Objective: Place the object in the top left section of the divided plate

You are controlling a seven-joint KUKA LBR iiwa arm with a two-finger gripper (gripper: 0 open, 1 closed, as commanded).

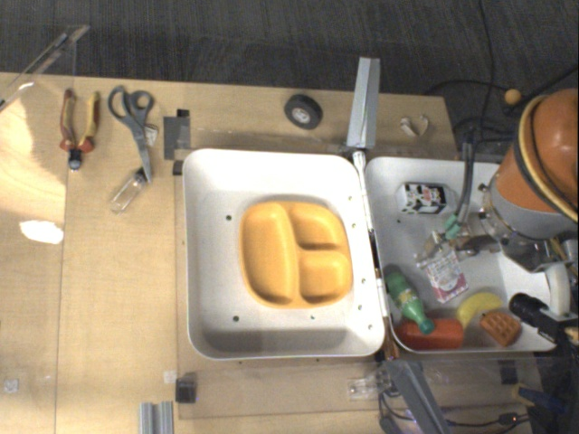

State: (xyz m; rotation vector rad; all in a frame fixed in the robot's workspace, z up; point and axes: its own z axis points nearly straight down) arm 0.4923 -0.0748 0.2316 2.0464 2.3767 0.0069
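1. Looming at the right edge, the grey arm (543, 165) with its orange band hangs over the right bin (398, 174), and its end effector (452, 235) sits low among dark cables near that bin's middle; whether it is released or clenched cannot be told.
2. Just below the end effector lies a crumpled clear packet with red print (443, 274), close enough that contact cannot be judged.
3. Along the right bin's near edge rest a green bottle (409, 302), a red block (436, 333), a yellow banana-like piece (478, 307) and an orange waffled piece (499, 327), all packed close together and apart from the end effector.
4. A small black-and-white card (422, 196) lies near the right bin's far left corner.
5. At the centre of the left bin (213, 242) sits the yellow divided plate (296, 251), glossy with rounded corners, split into one long section on its left and two smaller sections on its right; it lies well to the left of the end effector, across the wall between the bins.
6. On the worktop (90, 333), near its far left corner, lie red-handled pliers (77, 125) and grey scissors (136, 125); a roll of black tape (303, 110) rests beyond the left bin's far edge.
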